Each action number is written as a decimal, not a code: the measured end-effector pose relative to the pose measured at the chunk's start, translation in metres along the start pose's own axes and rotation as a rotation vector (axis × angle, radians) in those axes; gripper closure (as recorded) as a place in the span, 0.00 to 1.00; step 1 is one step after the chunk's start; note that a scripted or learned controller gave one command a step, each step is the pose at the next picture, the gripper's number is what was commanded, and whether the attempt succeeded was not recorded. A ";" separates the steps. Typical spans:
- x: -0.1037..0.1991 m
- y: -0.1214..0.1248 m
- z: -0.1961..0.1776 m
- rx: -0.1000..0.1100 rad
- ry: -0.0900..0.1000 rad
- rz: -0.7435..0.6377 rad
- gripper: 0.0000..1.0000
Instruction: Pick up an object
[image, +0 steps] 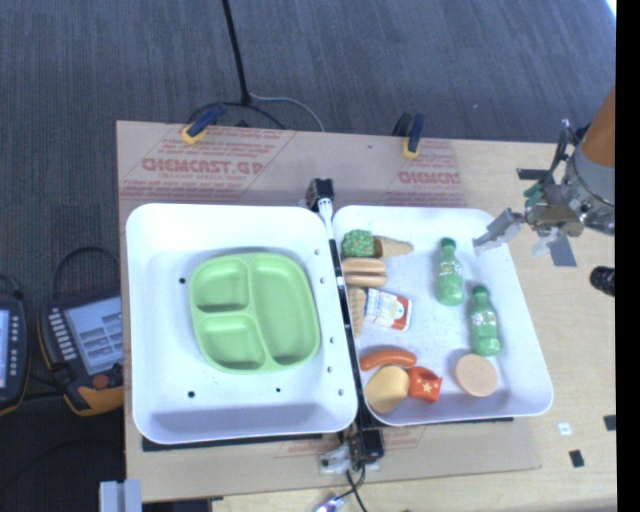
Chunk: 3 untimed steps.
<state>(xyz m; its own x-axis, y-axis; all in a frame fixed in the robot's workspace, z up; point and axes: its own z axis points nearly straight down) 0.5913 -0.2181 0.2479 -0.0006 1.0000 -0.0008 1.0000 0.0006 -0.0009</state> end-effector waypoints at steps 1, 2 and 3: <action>-0.004 0.045 0.101 0.003 0.003 0.061 0.00; 0.008 0.045 0.149 -0.003 0.004 -0.187 0.00; 0.027 0.019 0.158 -0.013 -0.011 -0.290 0.00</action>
<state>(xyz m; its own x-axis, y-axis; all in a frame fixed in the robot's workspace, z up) 0.6105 -0.1914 0.0897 -0.2862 0.9581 -0.0129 0.9581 0.2864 0.0105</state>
